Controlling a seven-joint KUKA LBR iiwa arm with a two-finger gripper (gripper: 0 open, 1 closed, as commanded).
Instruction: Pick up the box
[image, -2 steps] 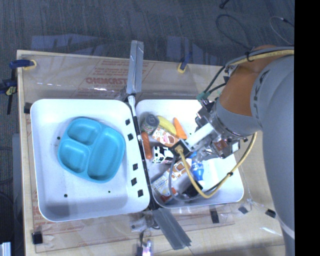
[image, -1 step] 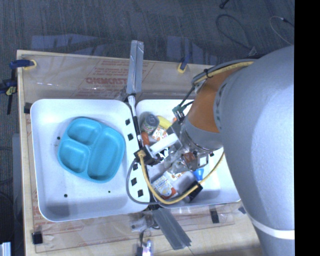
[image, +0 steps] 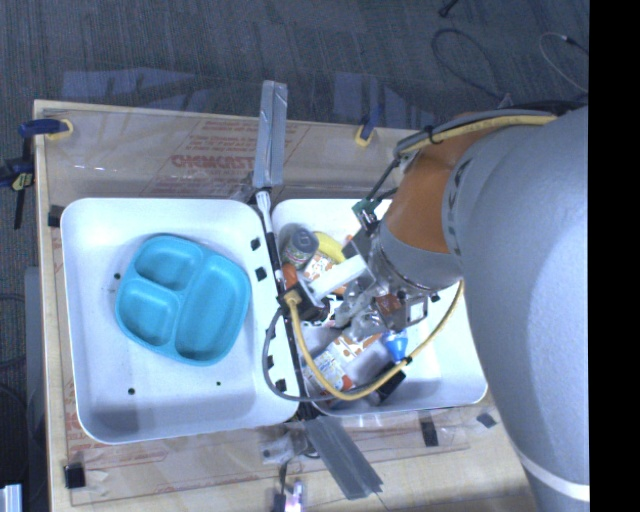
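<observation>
While arm reaches from right, gripper sits low in rt bin clutter; grip state can't tell.

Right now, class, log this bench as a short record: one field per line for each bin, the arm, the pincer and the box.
left bin: holds a blue divided plate, lying flat
right bin: crowded with small items, among them a can and a yellow item
arm: reaches in from the right, down over the right bin
pincer: low among the clutter; finger state cannot be told
box: cannot be told apart in the clutter; no grasp visible
</observation>
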